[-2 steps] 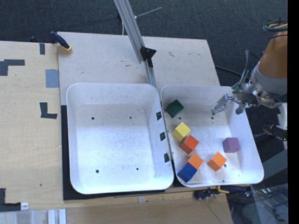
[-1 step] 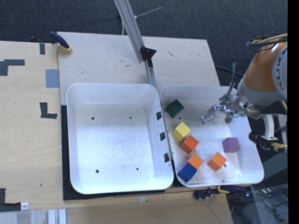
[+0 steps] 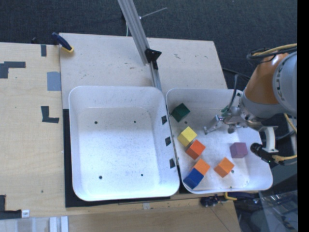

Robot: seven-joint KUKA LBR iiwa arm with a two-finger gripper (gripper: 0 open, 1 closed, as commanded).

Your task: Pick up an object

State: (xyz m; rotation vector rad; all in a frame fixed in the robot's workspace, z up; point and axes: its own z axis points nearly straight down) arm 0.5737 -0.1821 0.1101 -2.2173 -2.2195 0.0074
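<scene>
Blocks lie scattered in the right bin point(image 3: 260, 180), all small matte cubes. Nearest the camera, at the bin's 7 o'clock, a blue block point(image 3: 193, 178) touches an orange block point(image 3: 202, 167); another orange block point(image 3: 224, 167) sits just beside them toward 5 o'clock. Further up come a red-orange block point(image 3: 195, 149), a yellow block point(image 3: 187, 136) and, at 3 o'clock, a purple block point(image 3: 238, 150). The metal gripper point(image 3: 212, 127) hangs over bare bin floor near the centre; whether its jaws are spread or pressed together cannot be told. Farthest, at 11 o'clock, rests a dark green block point(image 3: 180, 112). The left bin point(image 3: 77, 129) is smooth white plastic.
</scene>
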